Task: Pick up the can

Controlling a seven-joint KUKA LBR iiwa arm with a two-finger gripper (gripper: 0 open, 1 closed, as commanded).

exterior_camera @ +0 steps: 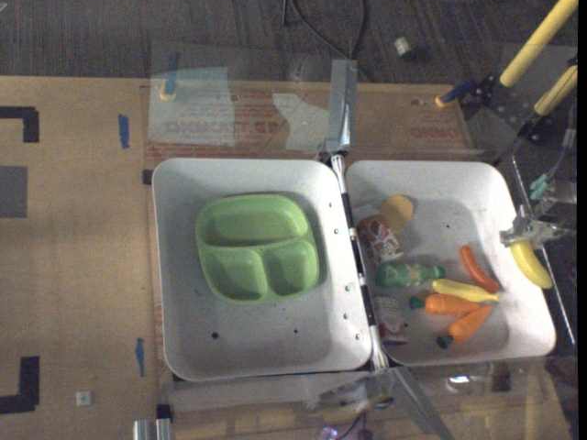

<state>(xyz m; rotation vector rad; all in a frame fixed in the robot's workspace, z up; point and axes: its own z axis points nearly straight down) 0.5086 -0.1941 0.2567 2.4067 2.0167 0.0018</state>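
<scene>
Nothing's done yet: the can (380, 238) lies on its side at the right bin's (449, 174) left edge, untouched. Can't tell the gripper's state, so the whole pick remains.

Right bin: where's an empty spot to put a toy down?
In the right bin, bare floor lies along the far wall, right of the can. The near-left part is crowded: green bottle, carrots, banana.
</scene>
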